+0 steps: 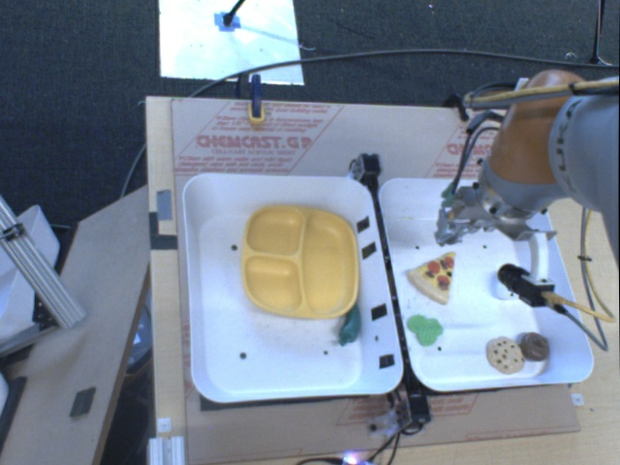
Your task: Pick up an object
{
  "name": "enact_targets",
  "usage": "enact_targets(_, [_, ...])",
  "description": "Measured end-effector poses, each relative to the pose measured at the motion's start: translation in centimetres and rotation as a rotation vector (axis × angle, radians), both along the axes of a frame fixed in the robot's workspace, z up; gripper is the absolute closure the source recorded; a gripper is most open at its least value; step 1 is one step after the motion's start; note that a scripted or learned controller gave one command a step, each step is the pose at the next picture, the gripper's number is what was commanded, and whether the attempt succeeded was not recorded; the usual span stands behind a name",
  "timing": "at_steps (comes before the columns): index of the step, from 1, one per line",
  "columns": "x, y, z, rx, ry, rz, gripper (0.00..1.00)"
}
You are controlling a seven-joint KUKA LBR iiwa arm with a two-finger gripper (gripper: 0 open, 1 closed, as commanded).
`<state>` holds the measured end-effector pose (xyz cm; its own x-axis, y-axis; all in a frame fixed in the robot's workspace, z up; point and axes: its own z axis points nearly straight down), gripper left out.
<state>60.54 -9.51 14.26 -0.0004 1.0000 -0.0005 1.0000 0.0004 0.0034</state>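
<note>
We see the gripper [447, 232] over the right bin [572, 356], just beyond the pizza slice [432, 280]. From this angle we cannot tell whether it is spread or pressed together. Near the slice lie a green piece [423, 329], a cookie [504, 355] and a brown round item [533, 346], perhaps a doughnut. In the left bin [218, 356] sits a yellow divided plate [298, 260], a teal thing [349, 327] at its near corner.
</note>
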Motion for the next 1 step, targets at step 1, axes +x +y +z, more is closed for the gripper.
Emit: enact_targets(1, [0.52,0.09,6.42,-0.001,-0.004,0.004,1.00])
